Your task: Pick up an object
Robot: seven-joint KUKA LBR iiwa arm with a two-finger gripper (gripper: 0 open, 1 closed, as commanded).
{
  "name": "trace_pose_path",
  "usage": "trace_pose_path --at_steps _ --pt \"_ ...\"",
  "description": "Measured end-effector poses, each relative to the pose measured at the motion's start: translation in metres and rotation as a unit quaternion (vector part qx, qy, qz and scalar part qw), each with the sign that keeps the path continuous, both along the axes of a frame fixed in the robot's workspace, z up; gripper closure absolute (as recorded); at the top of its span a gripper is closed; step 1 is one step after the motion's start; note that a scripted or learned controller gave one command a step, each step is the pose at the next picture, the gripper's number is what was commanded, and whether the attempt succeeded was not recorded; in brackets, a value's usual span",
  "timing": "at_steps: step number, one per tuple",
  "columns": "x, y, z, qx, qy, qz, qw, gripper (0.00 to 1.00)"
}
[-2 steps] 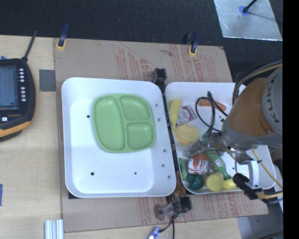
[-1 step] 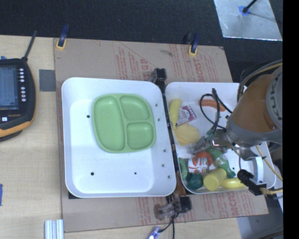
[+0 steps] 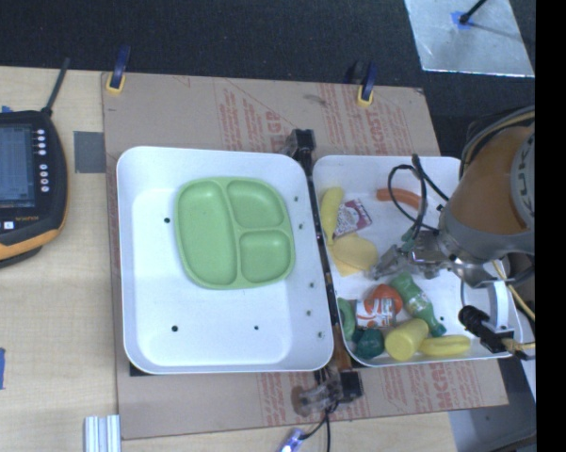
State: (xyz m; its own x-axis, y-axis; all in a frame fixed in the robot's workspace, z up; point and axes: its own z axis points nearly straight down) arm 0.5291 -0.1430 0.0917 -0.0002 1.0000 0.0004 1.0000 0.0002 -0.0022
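Nothing is lifted yet: the gripper [image 3: 393, 262] (finger state cannot be told) hangs low over the right bin [image 3: 452, 169], just beside the yellow piece [image 3: 353, 252]; the whole pick remains.

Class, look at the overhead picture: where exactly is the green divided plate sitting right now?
The green divided plate lies flat in the left white bin, toward that bin's upper middle. It sits well apart from the toy food in the right bin.

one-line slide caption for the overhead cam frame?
KUKA gripper low in the right bin amid cluttered toy food; green divided plate sits alone in the left bin.
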Motion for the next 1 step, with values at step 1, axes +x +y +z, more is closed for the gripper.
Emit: trace_pose_path --at_steps 1 --pt "-0.0254 -0.0064 -0.0004 0.0000 0.001 0.002 1.0000 0.00"
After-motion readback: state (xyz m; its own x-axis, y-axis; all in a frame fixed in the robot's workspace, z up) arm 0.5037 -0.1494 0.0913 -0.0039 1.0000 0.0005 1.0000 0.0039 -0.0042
